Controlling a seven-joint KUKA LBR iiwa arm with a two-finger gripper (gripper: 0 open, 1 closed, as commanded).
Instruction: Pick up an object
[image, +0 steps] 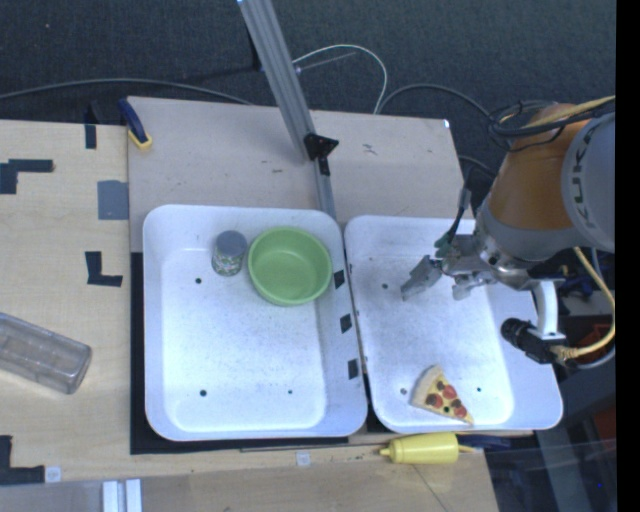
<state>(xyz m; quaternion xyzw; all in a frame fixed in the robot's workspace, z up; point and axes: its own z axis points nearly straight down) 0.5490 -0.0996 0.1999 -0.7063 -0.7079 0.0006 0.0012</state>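
Pizza slice (441, 395) untouched, gripper (440, 283) open, empty

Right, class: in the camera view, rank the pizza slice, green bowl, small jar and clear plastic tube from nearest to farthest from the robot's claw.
Measured from the claw over the right bin:
1. Pizza slice, same bin, near its front edge.
2. Green bowl, left bin, back right part.
3. Small jar, just left of the bowl.
4. Clear plastic tube, on the bench, far left.
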